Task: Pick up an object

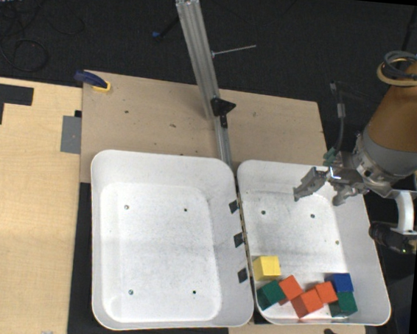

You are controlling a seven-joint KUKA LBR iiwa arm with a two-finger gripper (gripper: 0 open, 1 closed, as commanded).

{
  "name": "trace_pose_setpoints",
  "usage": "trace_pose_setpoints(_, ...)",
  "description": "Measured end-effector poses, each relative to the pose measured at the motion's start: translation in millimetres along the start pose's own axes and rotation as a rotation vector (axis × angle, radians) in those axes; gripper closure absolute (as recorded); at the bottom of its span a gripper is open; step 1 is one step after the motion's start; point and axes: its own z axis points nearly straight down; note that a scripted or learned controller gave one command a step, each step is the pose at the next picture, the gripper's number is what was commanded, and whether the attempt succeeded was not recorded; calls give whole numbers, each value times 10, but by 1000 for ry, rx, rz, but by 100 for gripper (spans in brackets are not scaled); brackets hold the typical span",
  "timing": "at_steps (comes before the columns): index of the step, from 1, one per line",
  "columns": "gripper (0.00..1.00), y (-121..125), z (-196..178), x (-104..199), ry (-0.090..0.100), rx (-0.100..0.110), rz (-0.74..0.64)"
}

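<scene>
Wooden table (162, 117), two white bins. Your end effector (325, 188) hovers spread and empty over the right bin (293, 208); blocks (303, 291) sit at its near edge, so you're pre-grasp: next, move over them and descend.

My bins (171, 173) look like smooth white plastic, kinda speckled and matt. The bench (19, 202) is pale wood, and that slanted rail (201, 58) is ribbed bare metal. Blocks (306, 293) look painted, matt.

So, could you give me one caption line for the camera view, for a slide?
Open claw above the right bin, far from the coloured blocks heaped at its near edge.
</scene>
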Motion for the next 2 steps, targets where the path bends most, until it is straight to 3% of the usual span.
trace_pose_setpoints(1, 0, 7, -28, -9, -1, -5, 2)
trace_pose_setpoints(2, 0, 64, 586, 48, -1, 0, 3)
